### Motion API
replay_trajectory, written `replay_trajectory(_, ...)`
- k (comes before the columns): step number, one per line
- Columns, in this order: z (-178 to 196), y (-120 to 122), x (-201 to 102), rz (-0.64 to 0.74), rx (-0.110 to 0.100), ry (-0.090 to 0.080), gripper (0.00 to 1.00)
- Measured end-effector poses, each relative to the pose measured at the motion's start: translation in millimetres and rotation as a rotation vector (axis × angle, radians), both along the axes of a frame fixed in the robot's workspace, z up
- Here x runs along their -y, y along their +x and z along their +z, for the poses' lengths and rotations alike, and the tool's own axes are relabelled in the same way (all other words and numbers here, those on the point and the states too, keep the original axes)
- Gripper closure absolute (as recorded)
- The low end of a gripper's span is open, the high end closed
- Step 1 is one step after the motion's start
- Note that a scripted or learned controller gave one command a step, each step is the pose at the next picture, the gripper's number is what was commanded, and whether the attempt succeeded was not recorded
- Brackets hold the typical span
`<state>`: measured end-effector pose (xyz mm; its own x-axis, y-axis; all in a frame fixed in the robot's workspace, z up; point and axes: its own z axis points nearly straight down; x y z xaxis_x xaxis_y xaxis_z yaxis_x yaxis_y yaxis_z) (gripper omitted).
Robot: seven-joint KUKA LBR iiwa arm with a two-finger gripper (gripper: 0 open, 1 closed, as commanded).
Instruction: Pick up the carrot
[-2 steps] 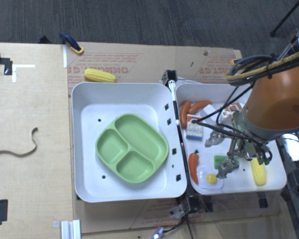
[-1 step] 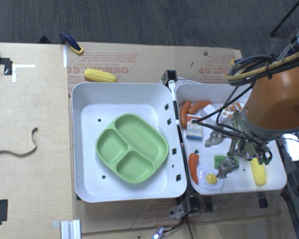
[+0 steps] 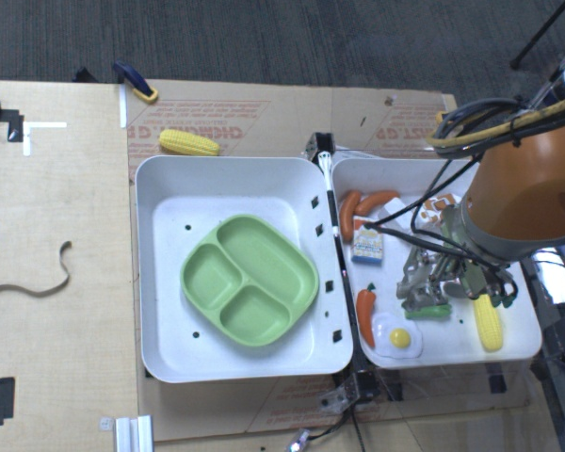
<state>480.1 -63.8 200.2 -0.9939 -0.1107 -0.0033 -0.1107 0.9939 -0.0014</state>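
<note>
The carrot is small and orange with a green tip. It lies upright along the left wall of the right bin, just above a fried egg. My gripper hangs over the middle of the right bin, a short way to the right of the carrot and apart from it. Cables and the grey wrist hide much of the gripper. A green piece lies right under it.
The right bin also holds two red sausages, a blue and white box and a corn cob. A green divided plate sits in the left bin. Another corn cob lies on the cardboard behind.
</note>
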Motion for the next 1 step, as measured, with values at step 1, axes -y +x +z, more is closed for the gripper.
replay_trajectory(1, 0.0, 0.0, 0.0, 0.000, 0.000, 0.000, 0.00)
